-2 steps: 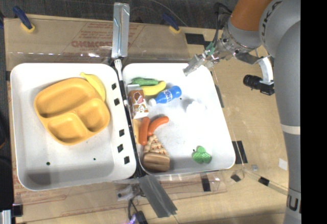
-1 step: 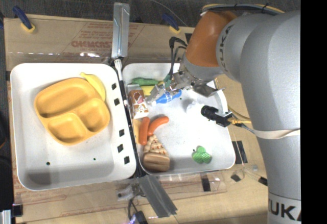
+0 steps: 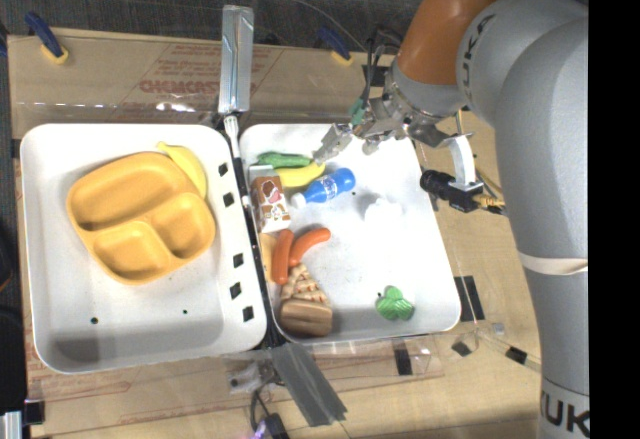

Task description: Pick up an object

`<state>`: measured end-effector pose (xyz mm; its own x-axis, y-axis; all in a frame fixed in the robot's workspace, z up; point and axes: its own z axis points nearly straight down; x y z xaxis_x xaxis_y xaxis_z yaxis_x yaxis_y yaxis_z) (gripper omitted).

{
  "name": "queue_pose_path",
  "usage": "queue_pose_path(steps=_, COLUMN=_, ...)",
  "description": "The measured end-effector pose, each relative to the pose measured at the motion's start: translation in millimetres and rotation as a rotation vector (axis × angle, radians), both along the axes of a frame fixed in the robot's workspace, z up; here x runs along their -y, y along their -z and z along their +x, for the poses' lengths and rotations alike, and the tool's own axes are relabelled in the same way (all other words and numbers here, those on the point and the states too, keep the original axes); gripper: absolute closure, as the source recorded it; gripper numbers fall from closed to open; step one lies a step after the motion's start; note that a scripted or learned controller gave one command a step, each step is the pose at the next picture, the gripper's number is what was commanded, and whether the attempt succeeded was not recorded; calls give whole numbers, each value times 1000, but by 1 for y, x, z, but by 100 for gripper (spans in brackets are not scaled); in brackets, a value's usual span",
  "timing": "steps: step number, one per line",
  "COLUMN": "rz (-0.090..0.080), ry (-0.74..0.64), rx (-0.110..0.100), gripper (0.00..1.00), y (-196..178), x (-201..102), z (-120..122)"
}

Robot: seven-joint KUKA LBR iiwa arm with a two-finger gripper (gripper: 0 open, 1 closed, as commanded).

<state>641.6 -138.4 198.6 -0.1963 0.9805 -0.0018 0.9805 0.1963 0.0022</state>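
My gripper (image 3: pixel 338 135) hangs over the back edge of the right bin (image 3: pixel 425 227), just right of and above a yellow banana (image 3: pixel 300 174) and a green pod (image 3: pixel 278 159). A blue bottle (image 3: pixel 330 185) lies just in front of the gripper. Nothing shows in its grasp. Further forward lie a brown and white packet (image 3: pixel 270 204), two orange sausages (image 3: pixel 298 245), a brown waffle-like piece (image 3: pixel 303 312) and a small green toy (image 3: pixel 395 304).
The left bin (image 3: pixel 60 327) holds a yellow divided plate (image 3: pixel 140 214) and a second banana (image 3: pixel 188 169). A metal divider (image 3: pixel 236 67) stands at the back between the bins. The arm's grey body (image 3: pixel 530 77) looms at the right.
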Motion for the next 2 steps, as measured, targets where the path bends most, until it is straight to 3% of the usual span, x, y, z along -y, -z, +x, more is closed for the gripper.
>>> queue_pose_path(steps=1, rz=3, ry=40, rx=-9, gripper=0, y=8, x=-65, z=-3)
queue_pose_path(steps=2, rz=2, ry=259, rx=-11, gripper=0, y=94, x=-44, z=9)
